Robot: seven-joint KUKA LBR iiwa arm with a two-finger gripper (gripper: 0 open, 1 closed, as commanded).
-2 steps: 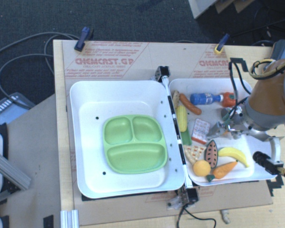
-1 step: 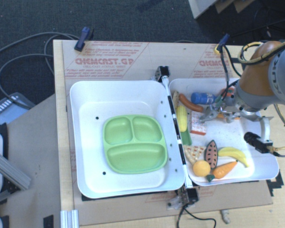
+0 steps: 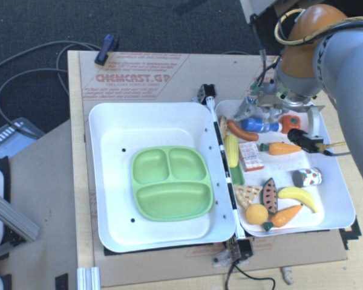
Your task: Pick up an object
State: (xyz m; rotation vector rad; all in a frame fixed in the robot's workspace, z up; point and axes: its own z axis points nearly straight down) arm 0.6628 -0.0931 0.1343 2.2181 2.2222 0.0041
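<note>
Toy food: lying heaped in the right bin (image 3: 336,213).
Gripper (image 3: 267,109): hovering low over the blue bottle (image 3: 256,125) at the bin's far end; grip state indeterminable.
Left bin (image 3: 106,174): holding a green divided plate (image 3: 171,182).

This is a robotics lab set up for grasping trials, not a home or kitchen. The gripper (image 3: 272,101) belongs to a grey industrial arm (image 3: 339,47) with an orange band (image 3: 308,23) just above the wrist. To the claw's left, two shallow white bins (image 3: 109,180) sit on a raw board printed with a maker's name (image 3: 133,77), laid over dark carpet (image 3: 36,17). Loose cables (image 3: 24,71) trail across the floor far to its left. Just below the claw lies plastic toy food, such as a banana (image 3: 299,196) and a carrot (image 3: 283,149).
</note>
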